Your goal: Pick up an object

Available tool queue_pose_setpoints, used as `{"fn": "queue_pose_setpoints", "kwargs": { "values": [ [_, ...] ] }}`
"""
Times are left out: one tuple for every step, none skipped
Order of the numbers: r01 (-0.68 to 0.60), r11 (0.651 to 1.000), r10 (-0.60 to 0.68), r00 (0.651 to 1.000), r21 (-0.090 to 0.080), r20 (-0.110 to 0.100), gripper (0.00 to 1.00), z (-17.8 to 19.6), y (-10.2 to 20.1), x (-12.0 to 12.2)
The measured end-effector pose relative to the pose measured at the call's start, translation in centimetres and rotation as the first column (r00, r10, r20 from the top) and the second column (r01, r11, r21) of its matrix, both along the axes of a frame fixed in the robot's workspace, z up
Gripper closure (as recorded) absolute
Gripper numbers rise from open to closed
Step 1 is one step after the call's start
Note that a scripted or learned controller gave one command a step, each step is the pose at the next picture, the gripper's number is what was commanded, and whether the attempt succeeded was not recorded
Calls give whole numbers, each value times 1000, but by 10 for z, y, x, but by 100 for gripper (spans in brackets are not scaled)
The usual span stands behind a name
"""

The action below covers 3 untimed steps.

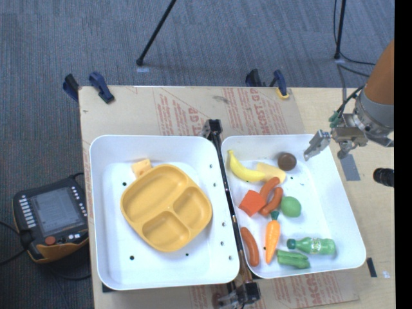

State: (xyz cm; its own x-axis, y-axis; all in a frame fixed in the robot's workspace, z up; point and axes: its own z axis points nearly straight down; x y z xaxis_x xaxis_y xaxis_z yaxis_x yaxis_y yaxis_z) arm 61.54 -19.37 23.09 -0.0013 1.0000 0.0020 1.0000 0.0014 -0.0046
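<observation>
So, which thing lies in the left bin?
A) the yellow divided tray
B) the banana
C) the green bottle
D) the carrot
A: the yellow divided tray lies in the left bin, while the banana, green bottle and carrot all lie in the right bin.

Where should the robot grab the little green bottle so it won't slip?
Probably around the middle of the green bottle, coming straight down from above. It lies on its side in the right bin, cap end pointing left, so the fingers should close across its narrow width, not along its length. The green vegetable sits close on the near side, leaving little room there. The gripper hovers at the bin's far right corner.
</observation>
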Motion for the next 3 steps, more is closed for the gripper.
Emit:
{"fn": "queue_pose_setpoints", "kwargs": {
  "values": [
    [1,1000,-1,1000,1,-1,0,-145,18,-64],
    [4,1000,-4,1000,-7,3,0,-144,84,-44],
    [3,1000,-3,1000,0,-2,0,-146,110,-91]
  ]
}}
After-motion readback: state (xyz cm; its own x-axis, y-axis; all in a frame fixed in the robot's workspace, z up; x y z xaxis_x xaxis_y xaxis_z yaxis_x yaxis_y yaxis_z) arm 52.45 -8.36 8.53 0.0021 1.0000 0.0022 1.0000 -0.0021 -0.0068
